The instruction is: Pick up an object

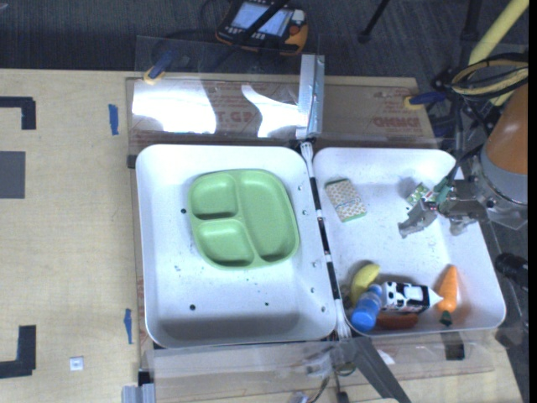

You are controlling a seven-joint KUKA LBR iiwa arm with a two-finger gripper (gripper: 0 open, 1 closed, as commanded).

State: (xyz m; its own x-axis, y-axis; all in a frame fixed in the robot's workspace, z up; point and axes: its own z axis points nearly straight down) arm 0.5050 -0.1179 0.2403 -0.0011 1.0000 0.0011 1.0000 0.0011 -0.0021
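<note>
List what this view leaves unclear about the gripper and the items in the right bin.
- Gripper: too small and blurred to tell whether its fingers are open or shut.
- Pile at the right bin's front edge: the blue-capped bottle, yellow toy and black-and-white item overlap, hiding their undersides.

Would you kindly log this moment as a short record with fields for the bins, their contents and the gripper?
left bin: green divided plate
right bin: patterned sponge, yellow banana, blue-capped bottle, cow toy, carrot
gripper: above right bin's far side, nothing seen held
arm: enters from right
</note>
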